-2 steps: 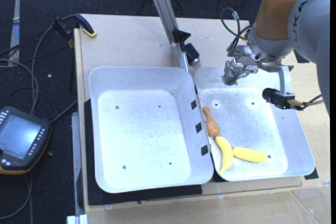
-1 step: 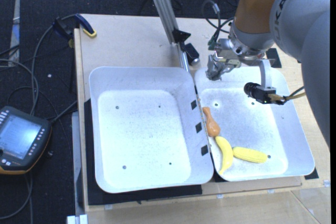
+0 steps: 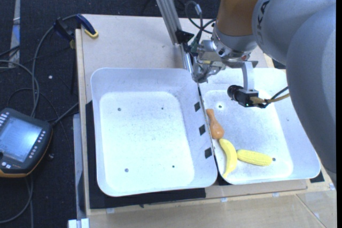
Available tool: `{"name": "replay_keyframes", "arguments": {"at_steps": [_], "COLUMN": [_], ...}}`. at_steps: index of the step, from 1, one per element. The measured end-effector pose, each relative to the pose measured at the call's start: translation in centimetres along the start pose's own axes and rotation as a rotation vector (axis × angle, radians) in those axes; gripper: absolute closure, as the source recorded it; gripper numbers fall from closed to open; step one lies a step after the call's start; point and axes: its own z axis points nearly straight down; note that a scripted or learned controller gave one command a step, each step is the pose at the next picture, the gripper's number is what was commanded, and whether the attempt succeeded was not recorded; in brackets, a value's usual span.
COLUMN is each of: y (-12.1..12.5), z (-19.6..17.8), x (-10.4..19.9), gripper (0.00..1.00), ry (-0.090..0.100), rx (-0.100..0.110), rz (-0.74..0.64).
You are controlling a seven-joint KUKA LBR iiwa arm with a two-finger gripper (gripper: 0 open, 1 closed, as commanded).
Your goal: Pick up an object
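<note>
The banana (image 3: 228, 155) and the corn cob (image 3: 254, 157) lie nearest you in the right bin (image 3: 299, 165), well below the gripper (image 3: 202, 75). The orange toy (image 3: 214, 124) lies closer beneath it, long axis pointing up toward the gripper. You cannot tell the gripper's opening.

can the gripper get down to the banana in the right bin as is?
Probably yes. The banana lies uncovered in the right bin, touching the corn cob; the gripper hangs above the bin's far corner.
</note>
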Motion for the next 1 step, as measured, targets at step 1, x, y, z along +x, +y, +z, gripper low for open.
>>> {"name": "replay_keyframes", "arguments": {"at_steps": [1], "y": [0.34], "z": [0.22], "x": [5.59], "gripper": [1.0], "ry": [0.0], "rx": [0.0], "rz": [-0.001]}}
